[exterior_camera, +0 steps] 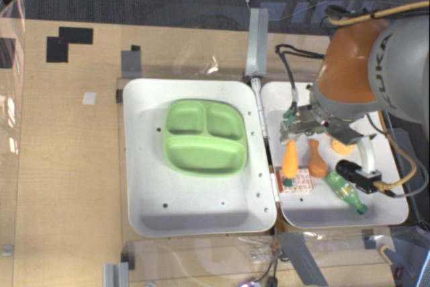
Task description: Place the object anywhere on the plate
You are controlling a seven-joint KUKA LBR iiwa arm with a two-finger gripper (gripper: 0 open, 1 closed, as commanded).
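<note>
Since the toy carrot [289, 158] looks light, hard and slick, I'd pinch mid-body; can't tell the gripper [296, 123] state, honestly.

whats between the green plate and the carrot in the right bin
In the camera view, between the green plate and the carrot lie bare white bin floor and the two bins' adjoining rims; no object sits there.

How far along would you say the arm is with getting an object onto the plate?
Early. Nothing looks done: the green plate in the left bin carries no object. In hand: the gripper hangs low in the right bin, just above the carrot; a grasp is not visible. Left: gripping an object, carrying it across the divider and setting it on the plate.
</note>
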